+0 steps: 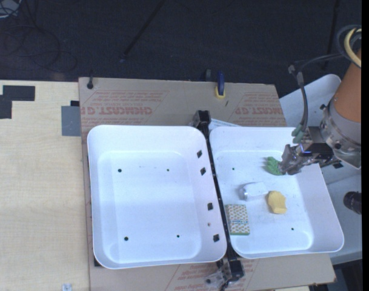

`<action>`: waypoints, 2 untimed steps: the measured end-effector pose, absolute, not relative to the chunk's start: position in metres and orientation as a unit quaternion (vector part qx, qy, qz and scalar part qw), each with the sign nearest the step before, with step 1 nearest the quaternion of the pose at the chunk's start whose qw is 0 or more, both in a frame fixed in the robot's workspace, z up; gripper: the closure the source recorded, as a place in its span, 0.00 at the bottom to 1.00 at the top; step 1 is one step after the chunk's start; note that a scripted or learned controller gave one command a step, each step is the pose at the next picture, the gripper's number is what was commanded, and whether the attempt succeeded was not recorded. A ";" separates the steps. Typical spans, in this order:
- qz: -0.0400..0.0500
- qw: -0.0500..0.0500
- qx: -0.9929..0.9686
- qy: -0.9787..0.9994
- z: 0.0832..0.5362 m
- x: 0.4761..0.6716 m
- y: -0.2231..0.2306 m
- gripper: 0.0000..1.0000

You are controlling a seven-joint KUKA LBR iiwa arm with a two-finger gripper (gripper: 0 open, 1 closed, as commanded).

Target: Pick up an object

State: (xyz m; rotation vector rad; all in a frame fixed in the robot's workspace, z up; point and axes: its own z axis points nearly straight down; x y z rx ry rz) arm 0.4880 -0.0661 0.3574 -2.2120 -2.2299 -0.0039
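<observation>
The tool (291,162) is set low in the right bin (326,235), just beside the green object (272,165), likely for a grasp; its opening cannot be told; nothing is seen held.
</observation>
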 end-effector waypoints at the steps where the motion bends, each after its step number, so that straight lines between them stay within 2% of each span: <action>1: 0.002 0.003 -0.706 -0.708 0.322 0.503 -0.038 1.00; 2: -0.001 0.001 -0.704 -0.710 0.356 0.501 0.033 1.00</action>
